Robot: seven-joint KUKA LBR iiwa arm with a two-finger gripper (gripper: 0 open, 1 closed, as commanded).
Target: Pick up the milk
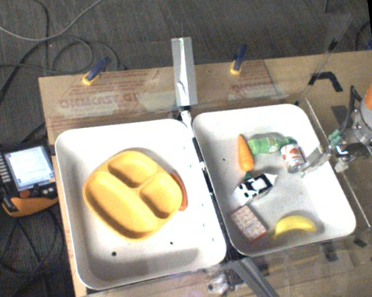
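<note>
The milk (255,186) (a black-and-white carton) is seen lying near the middle of the right bin (331,217). The gripper (308,164) is held at that bin's right edge, beside a can (293,155); its state cannot be told.

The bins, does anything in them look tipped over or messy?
Yes. In the right bin, the green bottle, the small can and the black-and-white milk carton all lie on their sides. In the left bin, the yellow divided tray sits askew, with something orange peeking out beside it.
</note>
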